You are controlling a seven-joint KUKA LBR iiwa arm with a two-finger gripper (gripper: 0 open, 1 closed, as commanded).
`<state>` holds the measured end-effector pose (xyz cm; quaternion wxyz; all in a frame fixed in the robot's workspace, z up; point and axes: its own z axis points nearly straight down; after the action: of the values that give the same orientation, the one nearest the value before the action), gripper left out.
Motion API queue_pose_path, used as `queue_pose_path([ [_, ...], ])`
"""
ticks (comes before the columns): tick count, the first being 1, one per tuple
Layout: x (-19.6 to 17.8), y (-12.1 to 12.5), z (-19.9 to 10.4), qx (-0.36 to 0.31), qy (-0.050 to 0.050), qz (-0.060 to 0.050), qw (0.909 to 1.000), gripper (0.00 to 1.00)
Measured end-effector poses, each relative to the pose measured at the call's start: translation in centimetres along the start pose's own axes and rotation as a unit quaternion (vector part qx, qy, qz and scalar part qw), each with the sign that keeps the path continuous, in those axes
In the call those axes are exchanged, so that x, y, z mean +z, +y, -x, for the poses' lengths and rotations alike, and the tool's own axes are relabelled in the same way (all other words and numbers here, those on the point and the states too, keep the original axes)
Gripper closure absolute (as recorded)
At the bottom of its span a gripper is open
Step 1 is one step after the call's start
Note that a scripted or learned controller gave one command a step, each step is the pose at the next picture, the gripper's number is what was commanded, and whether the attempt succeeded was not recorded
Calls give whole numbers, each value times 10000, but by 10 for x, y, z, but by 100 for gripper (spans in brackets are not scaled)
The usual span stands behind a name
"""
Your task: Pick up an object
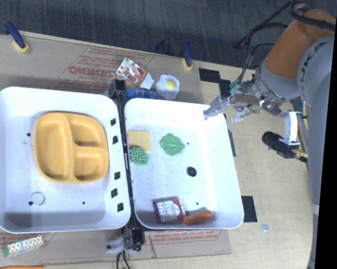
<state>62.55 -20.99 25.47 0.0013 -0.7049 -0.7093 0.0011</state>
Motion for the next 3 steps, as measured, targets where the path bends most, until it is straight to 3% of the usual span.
queue_pose_path([
  [1,163,-34,-16,-1083,3,2,9941,0],
  [2,164,-107,-83,-1216,8,-9,9926,0],
  [3,163,-68,-76,-1698,0,7,9855,0],
])
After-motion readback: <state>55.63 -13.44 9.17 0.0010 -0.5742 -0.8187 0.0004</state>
